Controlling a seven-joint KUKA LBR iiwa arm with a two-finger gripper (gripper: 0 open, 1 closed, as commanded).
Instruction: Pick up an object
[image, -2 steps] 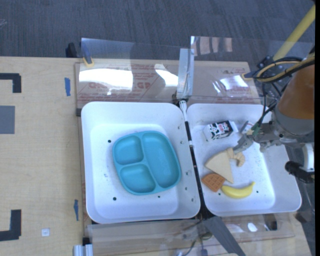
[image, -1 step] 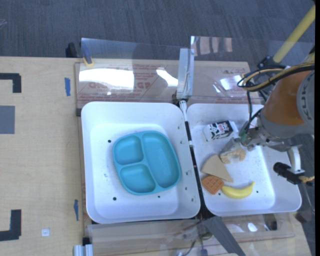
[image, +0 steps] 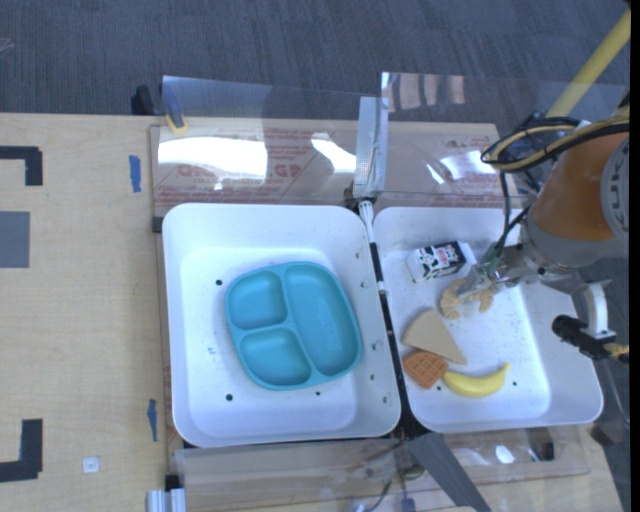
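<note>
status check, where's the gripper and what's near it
Gripper low in the right bin, at the pale food piece; grip unconfirmed. Milk carton just left. Tan wedge, waffle and banana lie nearer the front. Blue divided plate in left bin.

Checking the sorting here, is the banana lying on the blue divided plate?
No, the banana lies in the right bin, while the blue divided plate sits in the left bin.
</note>
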